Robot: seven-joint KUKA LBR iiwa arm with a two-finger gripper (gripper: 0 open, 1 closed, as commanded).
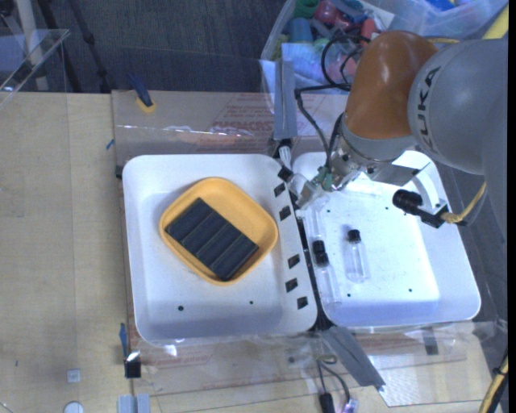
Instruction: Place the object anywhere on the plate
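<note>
Below end effector [316,187], well apart: clear vial [355,256] lying in right bin [451,282]; grip state unclear.

two shallow white bins sit side by side on a light wooden bench [48,242]. the left bin [153,310] and the right bin [435,282] meet along a central seam marked with small black squares. a cardboard sheet [201,121] under clear film lies behind the left bin. a blue-and-yellow clamp [143,98] sits at the sheet's far left corner. a clear container of colourful items [339,24] stands behind the bins. a dark curtain [161,40] covers the background. black cables [330,387] run below the seam at the near edge.
</note>
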